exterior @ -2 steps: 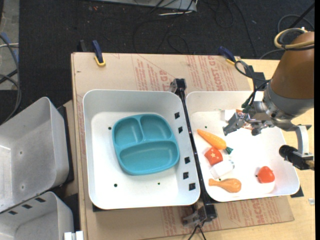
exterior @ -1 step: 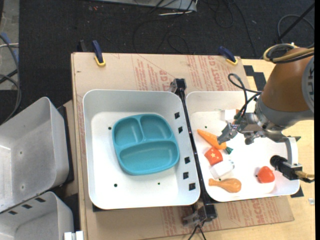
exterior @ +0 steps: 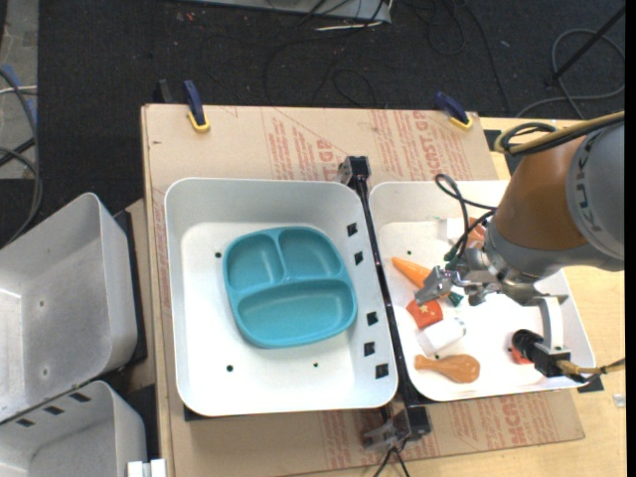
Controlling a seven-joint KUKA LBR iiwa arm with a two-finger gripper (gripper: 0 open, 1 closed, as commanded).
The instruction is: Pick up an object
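Over the right bin [exterior: 417, 199], the tool [exterior: 444, 288] hangs just above a red block [exterior: 426, 312], beside a carrot [exterior: 408, 269]; whether its grip is spread, I cannot tell.

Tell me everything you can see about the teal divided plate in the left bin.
The teal plate is a rounded-rectangle tray that looks like smooth plastic, with three compartments: two smaller ones along its far side and one wide one nearer the camera. It lies flat and face up on the floor of the left bin, roughly centred and turned slightly askew to the bin's walls. Its compartments hold nothing. Only the bin floor touches it; the gripper is over in the right bin.
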